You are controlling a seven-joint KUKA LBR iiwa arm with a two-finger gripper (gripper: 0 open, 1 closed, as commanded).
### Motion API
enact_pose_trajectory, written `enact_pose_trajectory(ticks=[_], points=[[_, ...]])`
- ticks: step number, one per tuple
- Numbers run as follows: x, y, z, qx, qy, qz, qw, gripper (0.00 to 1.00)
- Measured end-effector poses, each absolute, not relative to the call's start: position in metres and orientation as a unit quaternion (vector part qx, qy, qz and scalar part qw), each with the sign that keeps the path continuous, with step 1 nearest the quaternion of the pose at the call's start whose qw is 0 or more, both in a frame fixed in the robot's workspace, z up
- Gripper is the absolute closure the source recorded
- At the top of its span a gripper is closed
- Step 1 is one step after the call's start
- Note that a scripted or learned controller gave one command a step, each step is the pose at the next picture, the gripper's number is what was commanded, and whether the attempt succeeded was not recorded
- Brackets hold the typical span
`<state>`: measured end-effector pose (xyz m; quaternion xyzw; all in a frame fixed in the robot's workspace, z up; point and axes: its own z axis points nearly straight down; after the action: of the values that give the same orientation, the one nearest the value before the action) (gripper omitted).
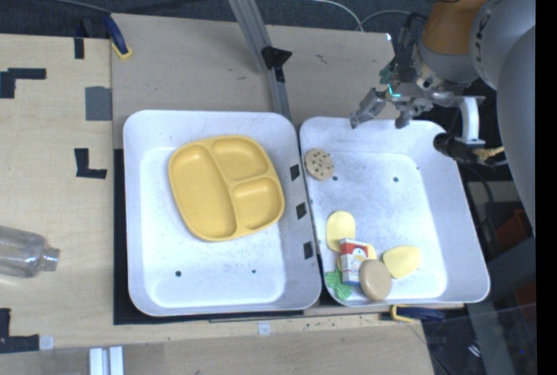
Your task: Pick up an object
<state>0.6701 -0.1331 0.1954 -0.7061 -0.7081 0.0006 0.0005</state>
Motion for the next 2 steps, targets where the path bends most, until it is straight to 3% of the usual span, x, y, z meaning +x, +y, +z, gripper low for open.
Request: enact_pose_trajectory(ticks=[1,2], points=[[0.6287,-0.0608,0.1879,-0.705,-0.709,0.0010,0.002,0.00],[0.6301,-0.0649,0.1882,-0.706,-0.708,0.0005,0.001,0.00]])
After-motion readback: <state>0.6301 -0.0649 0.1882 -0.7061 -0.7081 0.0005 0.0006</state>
